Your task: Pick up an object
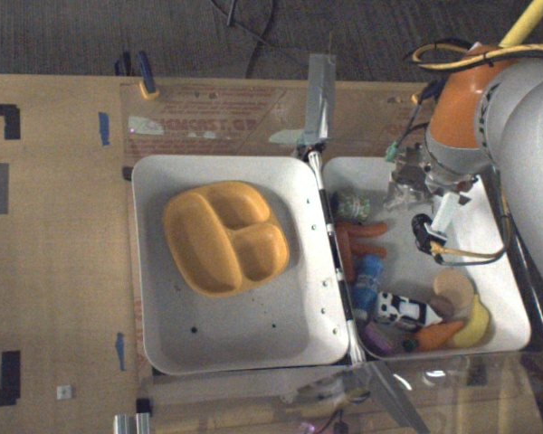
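Hanging over the right bin [511, 319], the pincer [414, 188] held nothing I could see; its grip was unclear, toys unpicked.

A toy carrot [360, 231] lies flat by the right bin's [502, 328] left wall. Below it sit a blue bottle [368, 269], a black-and-white cow figure [405, 309], another carrot [439, 333] and a banana [475, 324].

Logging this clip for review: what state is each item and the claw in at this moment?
Yellow divided plate: upright, lying in the left bin.
Banana: lying at the right bin's near corner.
Carrot: lying flat beside the banana.
Claw: above the right bin, nothing seen between its fingers.
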Motion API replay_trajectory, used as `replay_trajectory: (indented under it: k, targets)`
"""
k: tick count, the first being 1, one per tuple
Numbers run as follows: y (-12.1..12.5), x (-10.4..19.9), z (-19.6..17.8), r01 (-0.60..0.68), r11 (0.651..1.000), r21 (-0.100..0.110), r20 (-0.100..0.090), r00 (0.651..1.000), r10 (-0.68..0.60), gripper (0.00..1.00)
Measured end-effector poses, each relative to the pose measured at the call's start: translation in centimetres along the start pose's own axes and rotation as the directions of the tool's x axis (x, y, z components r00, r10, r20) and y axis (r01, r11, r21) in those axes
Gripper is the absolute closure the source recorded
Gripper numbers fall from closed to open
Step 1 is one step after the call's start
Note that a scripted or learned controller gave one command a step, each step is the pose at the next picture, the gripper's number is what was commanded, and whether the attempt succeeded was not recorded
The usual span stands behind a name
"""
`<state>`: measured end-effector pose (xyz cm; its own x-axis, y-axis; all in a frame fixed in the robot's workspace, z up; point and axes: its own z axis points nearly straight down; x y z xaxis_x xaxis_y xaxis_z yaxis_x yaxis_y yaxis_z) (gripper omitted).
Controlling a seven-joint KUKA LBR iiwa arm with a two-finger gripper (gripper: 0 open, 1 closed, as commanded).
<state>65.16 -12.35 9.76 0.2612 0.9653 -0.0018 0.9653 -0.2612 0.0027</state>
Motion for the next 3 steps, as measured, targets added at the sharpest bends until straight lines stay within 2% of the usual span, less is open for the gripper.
replay_trajectory:
  k: [1,2,3]
  targets:
    - [0.0,0.0,0.0,0.0,1.0,0.0,0.0,1.0,0.0,0.0]
    - [0.0,0.0,0.0,0.0,1.0,0.0,0.0,1.0,0.0,0.0]
    - [-0.9,-0.9,-2.8,-0.069,0.998,0.001,-0.001,0.998,0.069,0.0]
